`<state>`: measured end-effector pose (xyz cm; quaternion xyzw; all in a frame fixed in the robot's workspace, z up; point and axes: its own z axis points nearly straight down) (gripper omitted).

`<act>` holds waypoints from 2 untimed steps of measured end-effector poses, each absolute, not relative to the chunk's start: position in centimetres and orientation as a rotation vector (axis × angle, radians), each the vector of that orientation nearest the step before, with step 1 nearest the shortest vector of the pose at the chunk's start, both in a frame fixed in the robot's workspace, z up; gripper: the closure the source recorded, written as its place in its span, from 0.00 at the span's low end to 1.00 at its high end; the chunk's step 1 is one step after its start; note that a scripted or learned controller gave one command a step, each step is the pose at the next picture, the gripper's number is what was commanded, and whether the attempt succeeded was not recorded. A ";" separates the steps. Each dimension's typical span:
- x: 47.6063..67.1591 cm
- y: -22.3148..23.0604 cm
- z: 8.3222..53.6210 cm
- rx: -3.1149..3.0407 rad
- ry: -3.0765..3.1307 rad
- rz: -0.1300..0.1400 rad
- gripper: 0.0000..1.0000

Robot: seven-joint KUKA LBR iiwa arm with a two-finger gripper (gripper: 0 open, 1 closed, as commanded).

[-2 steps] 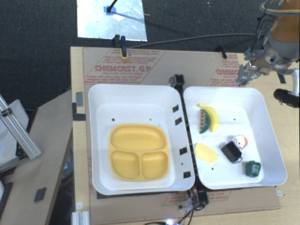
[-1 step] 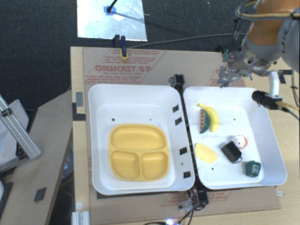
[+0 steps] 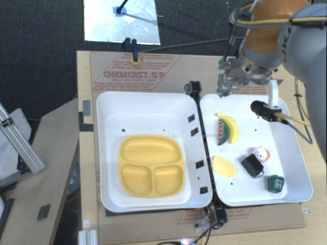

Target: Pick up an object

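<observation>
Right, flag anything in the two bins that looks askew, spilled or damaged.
Nothing stands out. The yellow divided tray lies flat in the left bin. In the right bin the banana, yellow piece, black block and green item lie apart, none spilled or visibly broken.

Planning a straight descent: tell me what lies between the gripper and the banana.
Only bare white bin floor between the gripper and banana, in the camera view.

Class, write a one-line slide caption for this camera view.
End effector hovers over the right bin's far edge; banana and small items lie inside, yellow divided tray in the left bin.
</observation>
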<state>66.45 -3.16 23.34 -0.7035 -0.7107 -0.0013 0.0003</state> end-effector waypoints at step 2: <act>66.0 7.8 22.7 -2.210 -2.232 -0.004 1.00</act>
